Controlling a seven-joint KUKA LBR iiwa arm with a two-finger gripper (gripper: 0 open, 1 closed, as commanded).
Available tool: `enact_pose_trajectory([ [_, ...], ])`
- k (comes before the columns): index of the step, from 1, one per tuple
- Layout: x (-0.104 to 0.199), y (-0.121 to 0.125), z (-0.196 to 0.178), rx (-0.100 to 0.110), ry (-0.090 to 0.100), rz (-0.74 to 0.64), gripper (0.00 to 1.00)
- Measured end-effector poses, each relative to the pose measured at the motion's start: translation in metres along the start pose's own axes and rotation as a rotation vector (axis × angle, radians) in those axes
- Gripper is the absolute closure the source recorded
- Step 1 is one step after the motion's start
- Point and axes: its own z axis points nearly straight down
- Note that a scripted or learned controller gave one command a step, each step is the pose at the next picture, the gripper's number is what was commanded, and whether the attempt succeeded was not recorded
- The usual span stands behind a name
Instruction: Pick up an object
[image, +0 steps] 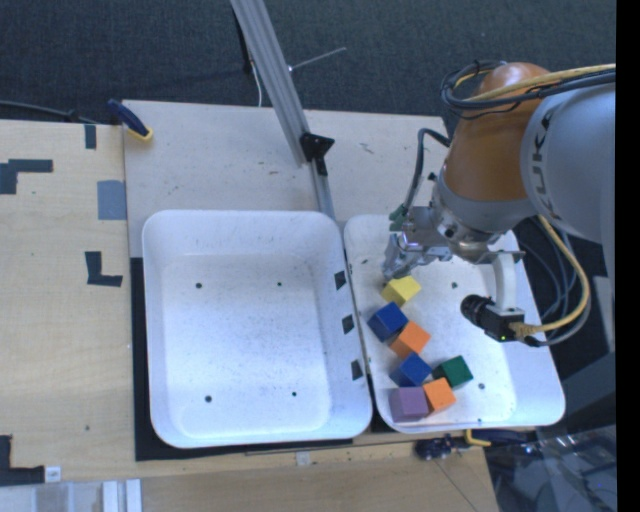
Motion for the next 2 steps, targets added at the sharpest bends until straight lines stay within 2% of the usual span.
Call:
enact_pose_trajectory([
  [1, 0.060, -0.009, 0.007, 0.000, 0.001, -0.002, 1.00],
  [2, 0.116, 0.002, 0.016, 0.000, 0.000, 0.000, 1.00],
])
